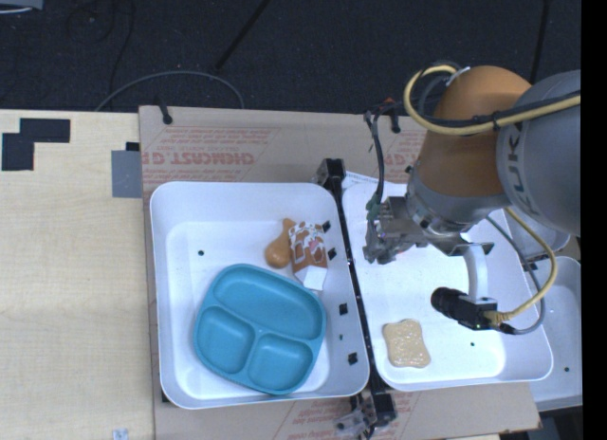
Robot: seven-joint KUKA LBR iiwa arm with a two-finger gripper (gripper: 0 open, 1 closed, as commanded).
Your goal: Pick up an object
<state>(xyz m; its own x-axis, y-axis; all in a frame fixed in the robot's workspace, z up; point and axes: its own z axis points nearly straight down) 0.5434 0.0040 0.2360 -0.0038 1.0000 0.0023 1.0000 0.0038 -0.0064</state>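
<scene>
1. Hanging low over the right bin (pixel 531 357), the end effector (pixel 379 239) sits near its left wall; I cannot tell its state.
2. Nothing is picked up yet.
3. A tan slice of toy bread (pixel 406 343) lies nearby.
4. A blue divided plate (pixel 258 327) and an orange toy (pixel 299 245) wait in the left bin (pixel 175 239).
</scene>
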